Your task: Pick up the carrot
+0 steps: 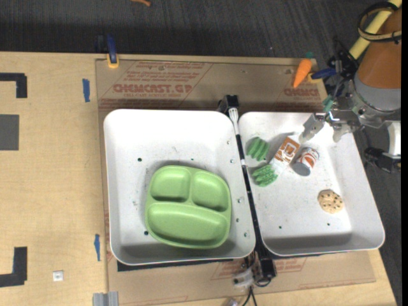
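- The gripper (325, 127) is seen above the right bin's (366, 190) far right corner; whether its jaws are open cannot be told.
- The carrot (302, 72), orange with a green top, lies outside on the bench (51, 190), beyond that bin's far edge.
- Two cans (297, 155), green pieces (260, 160) and a cookie (330, 201) are inside it.

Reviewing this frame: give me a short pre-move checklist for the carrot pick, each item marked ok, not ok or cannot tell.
1. Carrot in view: ok, on the board behind the right bin.
2. Carrot free of clutter: ok, though a blue clamp sits beside it.
3. Gripper over carrot: not ok, it hangs above the bin's far corner.
4. Gripper empty: ok, nothing visible between the fingers.
5. Fingers open wide enough: cannot tell.
6. Can and cookie off the path: ok.
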Available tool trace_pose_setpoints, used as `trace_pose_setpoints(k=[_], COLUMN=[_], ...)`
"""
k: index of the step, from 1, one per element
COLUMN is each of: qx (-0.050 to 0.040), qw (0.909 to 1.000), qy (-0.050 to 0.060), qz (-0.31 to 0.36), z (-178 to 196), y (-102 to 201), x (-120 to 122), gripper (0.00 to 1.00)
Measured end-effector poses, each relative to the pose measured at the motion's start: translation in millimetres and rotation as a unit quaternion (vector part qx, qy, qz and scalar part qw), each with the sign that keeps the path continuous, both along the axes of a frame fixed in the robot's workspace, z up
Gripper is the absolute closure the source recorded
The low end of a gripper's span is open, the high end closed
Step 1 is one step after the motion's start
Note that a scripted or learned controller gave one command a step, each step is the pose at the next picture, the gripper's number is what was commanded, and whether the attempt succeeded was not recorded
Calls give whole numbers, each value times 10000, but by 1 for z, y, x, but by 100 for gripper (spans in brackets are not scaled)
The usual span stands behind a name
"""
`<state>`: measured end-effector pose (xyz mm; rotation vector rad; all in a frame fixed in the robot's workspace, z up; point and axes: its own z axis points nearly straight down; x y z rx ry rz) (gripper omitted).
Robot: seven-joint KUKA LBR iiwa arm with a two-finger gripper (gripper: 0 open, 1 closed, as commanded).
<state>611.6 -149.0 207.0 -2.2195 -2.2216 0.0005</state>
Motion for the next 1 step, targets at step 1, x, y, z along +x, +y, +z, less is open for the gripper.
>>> trace_pose_setpoints(k=[1], qx=[7], qw=[9918], qy=[7], qz=[1279], z=[-48], y=[44], x=[-64], gripper=[0])
